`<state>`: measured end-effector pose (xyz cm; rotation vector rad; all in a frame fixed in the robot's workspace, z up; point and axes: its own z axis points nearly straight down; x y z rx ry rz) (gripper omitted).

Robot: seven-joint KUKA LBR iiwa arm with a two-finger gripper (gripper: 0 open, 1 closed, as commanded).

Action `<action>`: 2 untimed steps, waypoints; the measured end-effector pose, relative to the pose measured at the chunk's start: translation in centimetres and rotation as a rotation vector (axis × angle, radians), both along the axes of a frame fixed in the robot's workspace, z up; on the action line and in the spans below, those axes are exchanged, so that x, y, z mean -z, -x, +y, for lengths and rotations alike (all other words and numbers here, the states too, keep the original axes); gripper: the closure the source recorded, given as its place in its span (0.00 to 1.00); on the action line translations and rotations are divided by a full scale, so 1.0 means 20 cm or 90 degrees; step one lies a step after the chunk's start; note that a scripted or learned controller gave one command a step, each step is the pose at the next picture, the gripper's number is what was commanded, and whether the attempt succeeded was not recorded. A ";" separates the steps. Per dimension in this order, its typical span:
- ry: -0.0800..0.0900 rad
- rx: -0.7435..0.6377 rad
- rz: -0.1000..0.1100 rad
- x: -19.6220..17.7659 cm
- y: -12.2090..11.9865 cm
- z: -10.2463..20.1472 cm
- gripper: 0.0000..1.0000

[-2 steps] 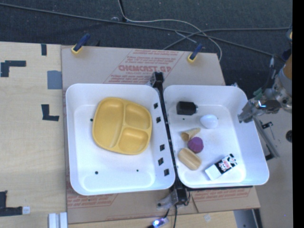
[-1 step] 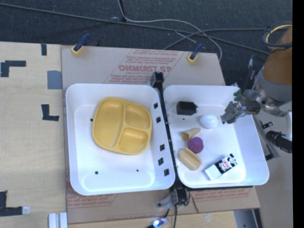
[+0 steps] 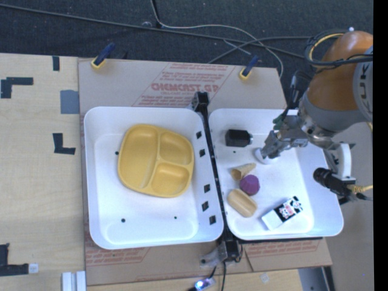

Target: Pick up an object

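Gripper [image 3: 267, 153] low in right bin [image 3: 321, 223] | finger state unclear, tips blurred | black block [image 3: 238, 138] just beside | arm cropped at right

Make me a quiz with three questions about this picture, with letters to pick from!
1. Where is the yellow plate?
A. In the left bin
B. In the right bin
C. On the floor

2. What colour is the ball?
A. Green
B. Purple
C. Orange

3. How is the black block sitting?
A. Stacked on the plate
B. Lying by itself on the right bin's floor
C. Hanging from the gripper

Answers:
1. A, the plate lies in the left bin.
2. B, the ball beside the cone is purple.
3. B, the block lies apart from the gripper and the other things.
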<state>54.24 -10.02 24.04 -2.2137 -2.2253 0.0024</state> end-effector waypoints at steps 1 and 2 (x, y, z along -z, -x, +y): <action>-0.001 -0.001 0.000 0.01 0.00 0.31 1.00; 0.000 -0.001 0.001 0.09 -0.05 0.57 1.00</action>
